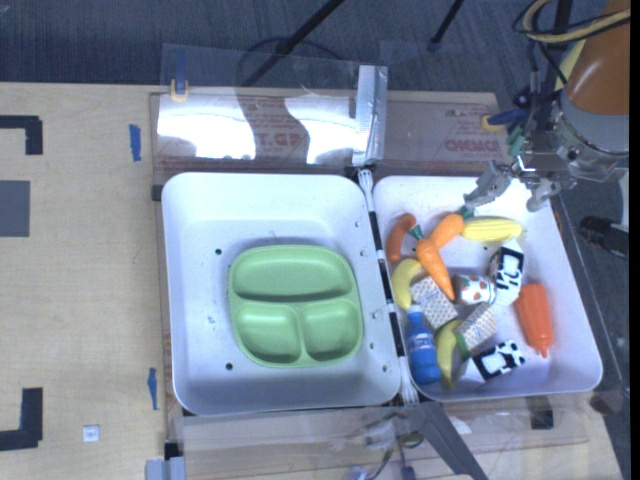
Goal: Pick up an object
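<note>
Robot claw (512, 190), fingers spread and holding nothing, hovers above the right bin (580, 353) near a carrot (436, 258).

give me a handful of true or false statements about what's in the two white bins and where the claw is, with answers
1. The green three-compartment plastic tray lies in the left white bin. True.
2. The toys are piled in the left bin. False: they lie in the right white bin.
3. The blue plastic bottle lies near the right bin's front left corner. True.
4. The claw holds the yellow toy corn cob. False: the cob lies in the bin, below the claw.
5. An orange toy carrot lies on the green tray. False: it lies on the right bin's right side.
</note>
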You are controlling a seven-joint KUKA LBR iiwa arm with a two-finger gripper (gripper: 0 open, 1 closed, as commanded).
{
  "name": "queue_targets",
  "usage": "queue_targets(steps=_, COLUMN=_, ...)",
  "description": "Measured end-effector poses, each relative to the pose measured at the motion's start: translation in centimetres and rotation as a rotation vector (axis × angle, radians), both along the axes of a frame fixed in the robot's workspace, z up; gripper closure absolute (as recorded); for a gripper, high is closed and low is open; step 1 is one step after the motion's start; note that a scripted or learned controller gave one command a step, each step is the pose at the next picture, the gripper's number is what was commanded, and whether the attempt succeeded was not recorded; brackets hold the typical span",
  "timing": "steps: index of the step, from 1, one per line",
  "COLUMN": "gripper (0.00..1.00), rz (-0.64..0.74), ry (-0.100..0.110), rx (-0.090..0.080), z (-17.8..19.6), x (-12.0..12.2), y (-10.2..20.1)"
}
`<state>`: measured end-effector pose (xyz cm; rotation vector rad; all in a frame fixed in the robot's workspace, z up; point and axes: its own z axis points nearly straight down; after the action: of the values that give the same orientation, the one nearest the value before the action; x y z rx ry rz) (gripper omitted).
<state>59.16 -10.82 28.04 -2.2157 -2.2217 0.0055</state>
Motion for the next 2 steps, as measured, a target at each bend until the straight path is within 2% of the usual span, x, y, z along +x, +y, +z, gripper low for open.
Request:
queue_targets(steps=1, gripper=0.0, rz=0.211, ry=0.0, rx=0.002, z=-5.7, x=-1.1, y=3.2)
queue_targets(steps=2, gripper=0.0, rz=0.127, ry=-0.004, rx=0.0, z=-19.1, x=0.0, y=0.5)
